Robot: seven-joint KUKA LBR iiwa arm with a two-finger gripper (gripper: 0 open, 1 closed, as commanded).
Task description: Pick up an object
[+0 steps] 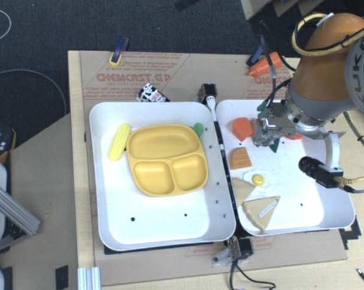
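Bins sit side by side on the bench, and the right white plastic bin point(326, 219) serves as the landmark. The grey arm with its orange band point(329, 41) reaches over that bin's upper half, and the two-finger gripper point(267, 139) hangs low above the bin's upper left part. From this slant I cannot tell how the gripper is set, and nothing can be made out inside it.

Just left of the gripper, inside the same bin, lies a small orange-red block point(242, 127), close to the gripper but apart from it. Below the block, along the bin's left side, rests a flat brown toast-shaped piece point(240, 157). Further down lies a white fried-egg toy with a yellow yolk point(255, 179), and near the bin's lower left corner sits a tan wedge-shaped sandwich piece point(261, 211). All three lie below the gripper and apart from it.

Left of the landmark bin, the other white bin point(109, 222) holds a yellow three-compartment plastic plate point(166, 159), with a yellow toy corn cob point(118, 141) beside the plate's left edge and a small green piece point(198, 128) at the plate's upper right corner.
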